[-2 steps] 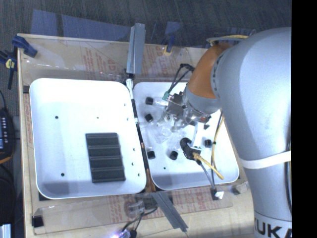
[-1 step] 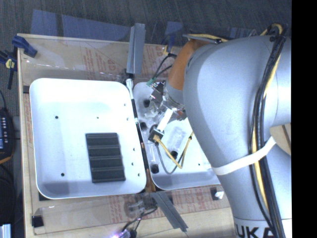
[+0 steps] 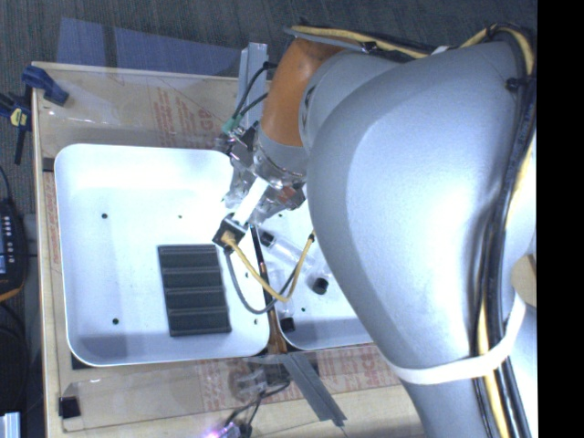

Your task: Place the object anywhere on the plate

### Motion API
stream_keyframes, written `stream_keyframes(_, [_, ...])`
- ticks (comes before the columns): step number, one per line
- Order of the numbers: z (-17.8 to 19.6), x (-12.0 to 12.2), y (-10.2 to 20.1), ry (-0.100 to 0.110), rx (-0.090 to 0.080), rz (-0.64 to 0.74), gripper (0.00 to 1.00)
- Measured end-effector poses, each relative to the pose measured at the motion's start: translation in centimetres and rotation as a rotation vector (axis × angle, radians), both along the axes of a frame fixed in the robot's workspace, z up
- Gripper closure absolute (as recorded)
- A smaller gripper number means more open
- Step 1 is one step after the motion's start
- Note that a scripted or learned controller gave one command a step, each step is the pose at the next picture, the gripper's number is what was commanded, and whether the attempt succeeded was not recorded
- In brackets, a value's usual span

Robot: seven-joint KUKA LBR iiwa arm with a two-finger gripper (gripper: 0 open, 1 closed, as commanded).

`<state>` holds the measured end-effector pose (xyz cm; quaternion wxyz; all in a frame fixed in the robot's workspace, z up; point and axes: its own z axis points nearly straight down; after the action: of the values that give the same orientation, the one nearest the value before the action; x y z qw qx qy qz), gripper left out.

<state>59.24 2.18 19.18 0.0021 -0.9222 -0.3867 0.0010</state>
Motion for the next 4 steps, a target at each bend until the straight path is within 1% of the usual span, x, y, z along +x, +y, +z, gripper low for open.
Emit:
stream_keyframes(1, [-0.1, 3.6, 6.5, -0.001, -0.005, -0.402, 1.00])
stream_keyframes(2, [5.1, 4.3, 10.7, -0.001, -0.002, -0.254, 1.00])
stream_keyframes(3, [15.6, 5.1, 1.1, -0.003, -0.002, -0.058, 1.00])
stream_keyframes(4, [2.4, -2.7, 5.2, 0.006, -0.003, -0.132, 1.00])
